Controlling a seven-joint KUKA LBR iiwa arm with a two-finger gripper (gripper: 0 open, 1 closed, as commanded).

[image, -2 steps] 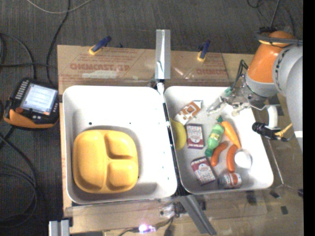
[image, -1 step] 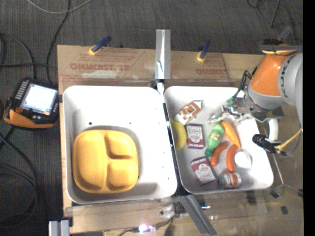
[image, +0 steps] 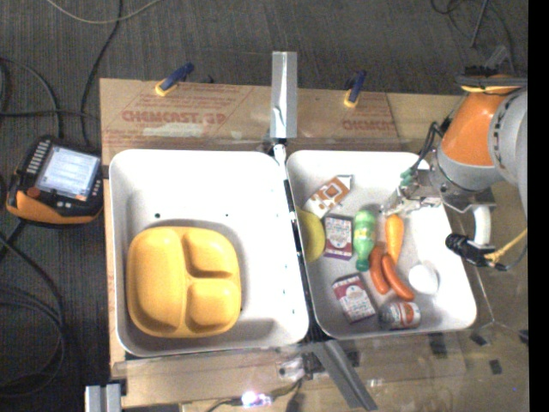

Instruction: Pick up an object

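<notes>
The right bin [image: 446, 312] holds several small items: an orange-and-white carton [image: 330, 194], a yellow banana-like piece [image: 312, 234], a maroon packet [image: 338, 235], a green bottle [image: 364, 238], an orange carrot [image: 394, 234], a red-orange sausage [image: 389, 275], a white egg [image: 423, 277], a second maroon packet [image: 352, 298] and a small can [image: 400, 315]. My gripper [image: 410, 194] hovers over the bin's upper right part, just above the carrot's top end. Nothing shows between its fingers.
The left bin [image: 137, 178] carries a yellow compartment tray [image: 184, 278]. A teach pendant [image: 57, 181] lies left of the bench. Clamps [image: 174, 77] sit on the cardboard backing behind the bins. The arm's orange band [image: 479, 134] stands over the right bin's far right edge.
</notes>
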